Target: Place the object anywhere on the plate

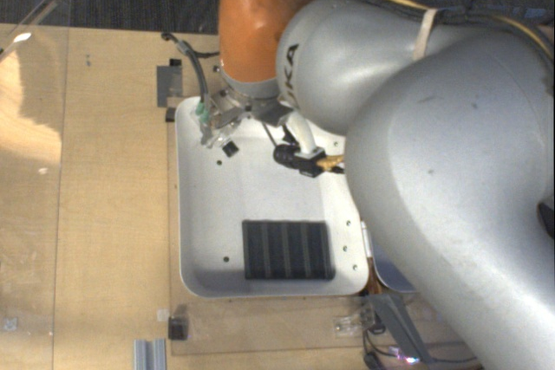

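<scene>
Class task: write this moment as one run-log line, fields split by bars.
arm: reaching over white bin | gripper: at bin's far end | dark ribbed block: lying in bin's near part, apart from gripper

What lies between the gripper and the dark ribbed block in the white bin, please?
In the camera view, bare white bin floor separates the gripper from the dark ribbed block.

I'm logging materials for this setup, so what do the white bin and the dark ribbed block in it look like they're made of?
The white bin looks like moulded plastic: smooth, faintly glossy, with rounded corners. The dark ribbed block looks like matte black rubber or plastic, with parallel ridges and no shine; which of the two is unclear.
</scene>
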